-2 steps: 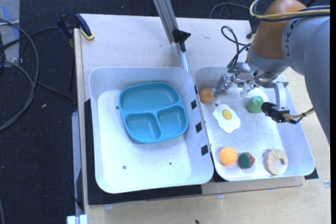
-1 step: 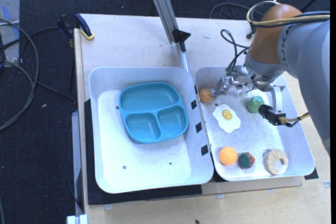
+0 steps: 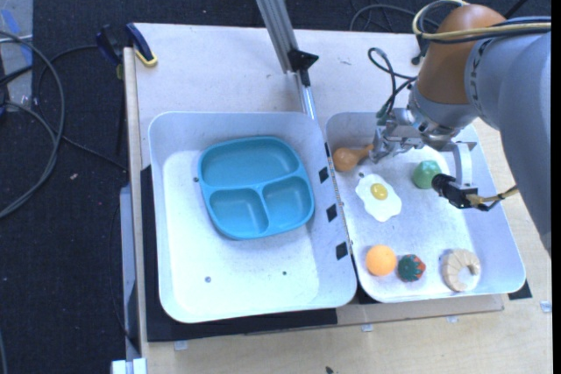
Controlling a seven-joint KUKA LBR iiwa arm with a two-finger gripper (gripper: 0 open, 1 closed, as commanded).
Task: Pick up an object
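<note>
Nearest the camera, three items lie along the near edge of the right bin (image 3: pixel 500 250): an orange ball (image 3: pixel 380 260) toward the near-left corner, a dark green-and-red item (image 3: pixel 411 268) just beside it, and a beige ring-shaped pastry (image 3: pixel 460 269) toward the near-right corner.

Farther in, a fried egg (image 3: pixel 379 196) lies near the left wall of the right bin. A green object (image 3: pixel 427 174) sits to its right, about mid-bin.

The left bin (image 3: pixel 175 276) carries a blue divided plate (image 3: pixel 257 186) at its centre, with three compartments.

At the far-left corner of the right bin, a brown rounded object (image 3: pixel 349 158) rests against the left wall. The gripper (image 3: pixel 383 146) is positioned just beside it, on its right. Jaw state cannot be determined, and contact with the brown rounded object cannot be confirmed.

Beyond the bins, a grey metal post (image 3: pixel 273 4) rises from the bench (image 3: pixel 210 66) at the far edge.
</note>
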